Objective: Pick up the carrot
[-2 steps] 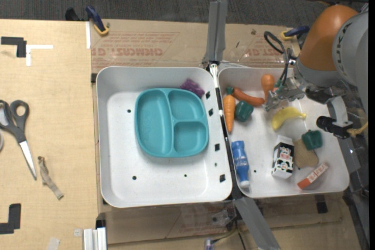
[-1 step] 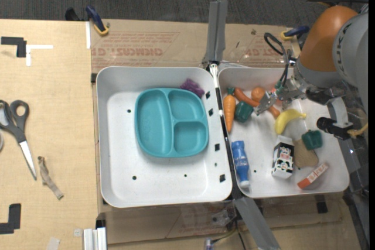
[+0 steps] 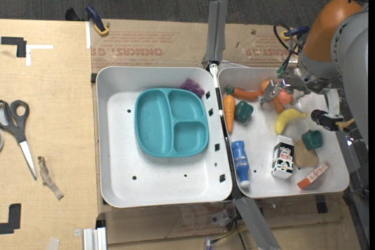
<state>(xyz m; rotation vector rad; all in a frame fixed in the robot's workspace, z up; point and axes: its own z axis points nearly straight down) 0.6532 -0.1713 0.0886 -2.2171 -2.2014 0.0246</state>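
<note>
The carrot [image 3: 228, 114] is orange and lies lengthwise against the left wall of the right bin [image 3: 334, 187]. Just behind it, a longer red-orange vegetable [image 3: 247, 92] with a dark green end lies crosswise. My gripper [image 3: 270, 94] hangs low over the back of the right bin, at the right end of that red-orange vegetable and next to a small orange ball [image 3: 284, 97]. It is about a hand's width to the right of the carrot, and nothing shows in its grasp.
The right bin also holds a banana [image 3: 288, 119], two green pieces [image 3: 243, 111] [image 3: 312, 139], a blue bottle [image 3: 239, 162], a small milk carton [image 3: 283, 160] and a red-white packet [image 3: 312, 175]. The left bin [image 3: 111, 143] holds a teal divided plate [image 3: 173, 123] and a purple item [image 3: 192, 87].
</note>
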